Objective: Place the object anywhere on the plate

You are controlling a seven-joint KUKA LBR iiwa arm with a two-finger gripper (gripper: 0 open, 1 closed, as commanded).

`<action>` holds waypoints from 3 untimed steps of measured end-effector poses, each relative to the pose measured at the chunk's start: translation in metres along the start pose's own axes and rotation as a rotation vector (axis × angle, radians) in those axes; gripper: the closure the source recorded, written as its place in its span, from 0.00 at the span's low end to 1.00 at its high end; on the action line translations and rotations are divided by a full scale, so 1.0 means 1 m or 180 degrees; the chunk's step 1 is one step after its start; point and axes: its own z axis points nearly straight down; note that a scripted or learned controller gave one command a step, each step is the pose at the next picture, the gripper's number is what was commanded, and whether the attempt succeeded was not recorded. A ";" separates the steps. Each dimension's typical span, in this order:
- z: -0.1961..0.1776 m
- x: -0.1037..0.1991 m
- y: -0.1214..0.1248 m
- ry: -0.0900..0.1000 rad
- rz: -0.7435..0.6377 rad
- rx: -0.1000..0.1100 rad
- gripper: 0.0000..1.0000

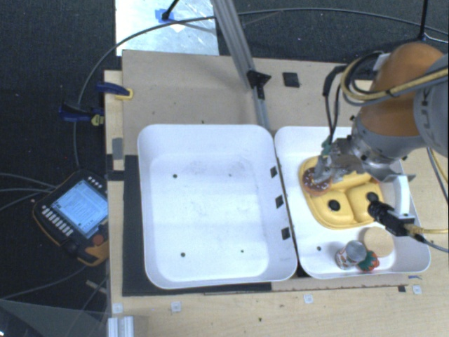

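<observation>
Two shallow white bins on bench: left white bin [203, 209], right white bin [309, 251]. Grey arm with orange band [403, 83] reaches over right bin. Two-finger gripper [322, 173] low over yellow plastic plate [342, 201], at small brown ring-shaped object [315, 180] on plate's left edge. Small multicoloured items [356, 256] near bin's front edge. Handheld control pendant with lit screen [74, 213] left of bench.

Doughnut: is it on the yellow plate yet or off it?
On it. The doughnut lies on the yellow plate's upper-left part in the right bin, directly below the gripper.
</observation>
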 end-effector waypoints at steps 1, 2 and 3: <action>0.007 0.048 0.003 0.0002 -0.0002 0.0004 1.00; 0.014 0.102 0.018 0.0001 -0.0002 -0.0002 1.00; 0.019 0.153 0.027 0.0002 -0.0003 -0.0001 1.00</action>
